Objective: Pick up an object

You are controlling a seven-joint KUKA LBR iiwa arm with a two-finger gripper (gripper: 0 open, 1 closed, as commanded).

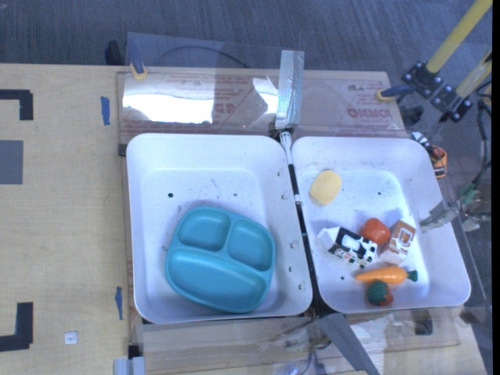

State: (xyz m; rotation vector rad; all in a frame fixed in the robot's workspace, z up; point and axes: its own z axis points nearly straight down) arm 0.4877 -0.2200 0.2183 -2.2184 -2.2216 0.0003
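Across the right bin (445, 283), candidate objects lie loose: a yellow rounded piece (326, 186) stands apart near the divider. A cow-patterned toy (351, 246), a toy carrot (383, 275) and a small carton (401, 238) crowd together. The left bin (148, 178) holds a blue divided plate (221, 260). Judged stage: pre-approach, nothing lifted. Gripper state cannot be told. The next move calls for descent over the isolated yellow piece, smooth and likely to roll.

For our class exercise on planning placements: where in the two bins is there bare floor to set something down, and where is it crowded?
Left bin: free along the far wall, behind the blue tray. Right bin: bare across the far side around the yellow lump. Crowded near its front, where the cow toy, tomato, small carton and carrot cluster.
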